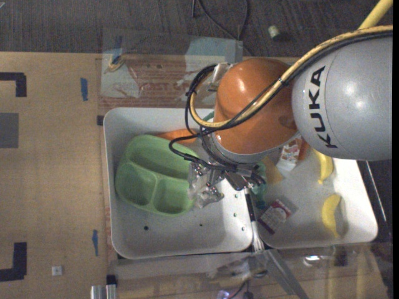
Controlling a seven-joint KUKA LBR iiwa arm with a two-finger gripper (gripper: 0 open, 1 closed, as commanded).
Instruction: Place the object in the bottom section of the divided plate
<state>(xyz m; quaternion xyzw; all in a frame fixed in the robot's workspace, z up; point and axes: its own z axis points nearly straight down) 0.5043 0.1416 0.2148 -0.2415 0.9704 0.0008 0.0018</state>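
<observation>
- A view from above, at a slant, shows a wooden counter carrying two shallow white bins side by side.
- The left bin holds a green divided plate with three sections, lying toward the bin's left side.
- A grey arm with an orange band reaches in from the right and covers much of the bins' upper middle.
- The gripper hangs at the plate's right edge, over or just beside the section nearest the bottom of the view.
- Something pale and shiny sits at the gripper's tip, but it is too blurred to say whether this is an object or part of the gripper.
- Whether the gripper is open, closed or holding anything cannot be told from this view.
- The right bin holds two yellow banana-like pieces, a small red-and-white packet and a white carton partly under the arm.
- Which object the task means cannot be told.
- Judgement: the arm appears to be at the placing step, close above the plate.
- Judgement: the next move calls for centring over the plate's bottom section, lowering gently, then releasing without nudging the plate.
</observation>
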